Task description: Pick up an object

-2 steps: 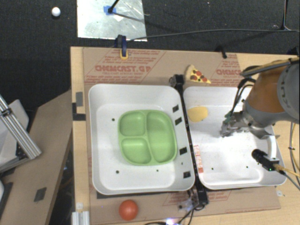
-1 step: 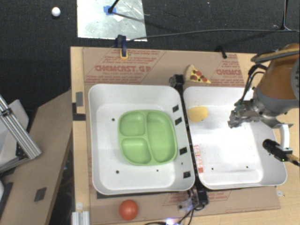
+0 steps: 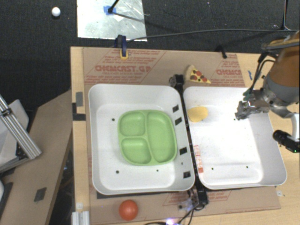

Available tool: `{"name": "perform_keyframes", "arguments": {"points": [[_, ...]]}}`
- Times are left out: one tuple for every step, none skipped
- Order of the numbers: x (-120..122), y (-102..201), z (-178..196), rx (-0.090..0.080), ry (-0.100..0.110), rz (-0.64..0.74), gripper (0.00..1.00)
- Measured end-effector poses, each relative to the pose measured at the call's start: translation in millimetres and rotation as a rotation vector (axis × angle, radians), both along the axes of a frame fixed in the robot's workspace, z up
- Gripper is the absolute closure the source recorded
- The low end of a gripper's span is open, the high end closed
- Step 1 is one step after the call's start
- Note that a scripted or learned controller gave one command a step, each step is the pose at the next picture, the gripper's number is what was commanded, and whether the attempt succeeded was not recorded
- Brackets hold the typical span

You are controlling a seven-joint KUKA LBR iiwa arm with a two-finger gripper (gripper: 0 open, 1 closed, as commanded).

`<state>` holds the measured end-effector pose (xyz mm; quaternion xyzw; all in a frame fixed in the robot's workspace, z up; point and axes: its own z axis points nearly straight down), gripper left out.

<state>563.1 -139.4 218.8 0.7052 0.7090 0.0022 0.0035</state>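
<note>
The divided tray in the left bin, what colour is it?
Light green; the divided tray sits in the left bin, clearest in the camera view.

Green tray (image 3: 147, 136), yellow object (image 3: 198, 113)

A robot lab: a bench (image 3: 154, 62) covered with printed protective sheet holds two white bins (image 3: 101, 125) clipped together, an aluminium frame bar (image 3: 18, 130) stands at the left edge, and cables (image 3: 197, 32) cross dark flooring at the top.
</note>
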Motion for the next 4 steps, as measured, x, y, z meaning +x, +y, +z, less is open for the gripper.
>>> {"name": "perform_keyframes", "arguments": {"points": [[1.8,-0.2,42.4,0.0,0.001,0.001,1.0],[3.9,46.1,31.7,0.003,0.005,0.003,1.0],[14.9,88.6,21.9,0.003,0.006,0.003,1.0],[34.5,138.1,17.4,0.003,0.005,0.004,1.0]]}}
